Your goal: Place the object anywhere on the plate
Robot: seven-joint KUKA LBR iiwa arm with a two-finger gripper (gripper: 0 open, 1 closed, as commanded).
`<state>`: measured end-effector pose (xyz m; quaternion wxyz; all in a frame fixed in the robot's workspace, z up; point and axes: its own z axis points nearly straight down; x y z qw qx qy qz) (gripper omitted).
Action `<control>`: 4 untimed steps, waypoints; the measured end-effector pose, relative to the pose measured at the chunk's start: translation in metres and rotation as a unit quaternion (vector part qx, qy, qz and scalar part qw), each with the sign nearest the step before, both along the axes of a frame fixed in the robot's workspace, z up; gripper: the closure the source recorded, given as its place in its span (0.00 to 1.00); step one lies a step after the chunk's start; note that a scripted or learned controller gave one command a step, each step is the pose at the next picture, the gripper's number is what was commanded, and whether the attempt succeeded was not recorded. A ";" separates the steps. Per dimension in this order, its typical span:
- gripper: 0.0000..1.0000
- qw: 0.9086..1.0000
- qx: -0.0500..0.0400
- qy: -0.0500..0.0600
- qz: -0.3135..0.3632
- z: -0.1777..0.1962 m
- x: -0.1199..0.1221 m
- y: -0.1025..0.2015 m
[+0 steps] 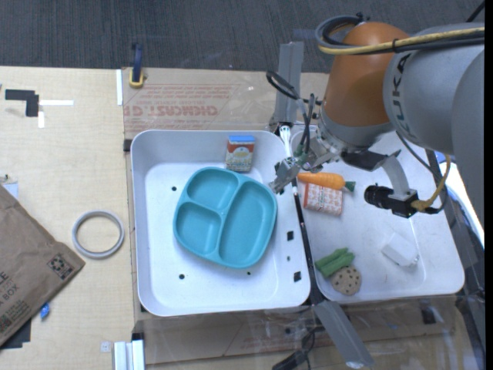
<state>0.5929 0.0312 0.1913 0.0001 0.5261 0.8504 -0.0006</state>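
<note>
– Arm (439, 75) is closest to my lens, coming in from the right, its orange band over the far edge of the right bin (439, 276).

– And the gripper?

– Gripper (286, 173) is low over the wall between the two bins, at the far end. I can't tell from my feed whether it's apart or together.

– What's in the left bin (146, 206)?

– I see the blue plate (225, 216) lying flat mid-bin, with nothing on it. A carton (240, 153) stands upright just behind it.

– Where's the object?

– On my screen the carrot (320, 180) is in the right bin, lying across the top of a packet (324, 200), just beside the gripper and near the plate's right rim. I can't see that it's gripped. Nearer me, a cookie (346, 280) lies by the front wall.
</note>
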 end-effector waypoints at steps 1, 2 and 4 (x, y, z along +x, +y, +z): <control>0.00 1.000 0.000 0.000 0.000 0.000 0.000 0.000; 0.00 1.000 0.000 0.000 0.000 0.000 0.000 0.000; 0.00 0.996 0.000 -0.001 0.092 0.028 -0.006 0.021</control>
